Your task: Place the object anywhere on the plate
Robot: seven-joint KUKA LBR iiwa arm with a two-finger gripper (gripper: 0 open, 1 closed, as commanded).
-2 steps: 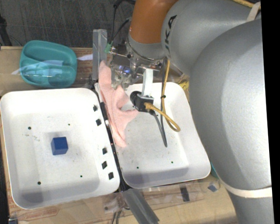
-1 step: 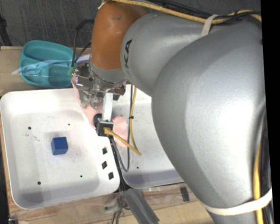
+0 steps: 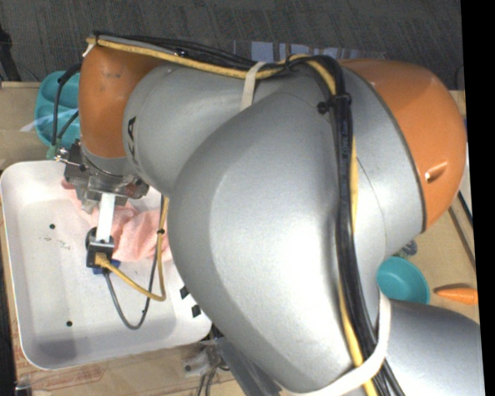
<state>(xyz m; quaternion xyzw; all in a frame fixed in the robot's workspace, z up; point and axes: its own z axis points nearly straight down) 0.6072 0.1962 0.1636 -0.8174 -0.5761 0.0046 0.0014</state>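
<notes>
My arm's grey and orange links cover most of the view. Its gripper (image 3: 92, 192) reaches down into the left white bin (image 3: 35, 273), near the bin's far side. A pale pink thing (image 3: 137, 235) lies on the bin floor right under and beside the gripper, and the wrist hides part of it. I cannot make out whether it is the plate or the object, or whether the gripper touches it.
A teal thing (image 3: 53, 100) sits outside the left bin at its far corner. At the right, past the arm, lie a teal bowl-like thing (image 3: 401, 281) and an orange thing (image 3: 456, 293). The arm hides the right bin.
</notes>
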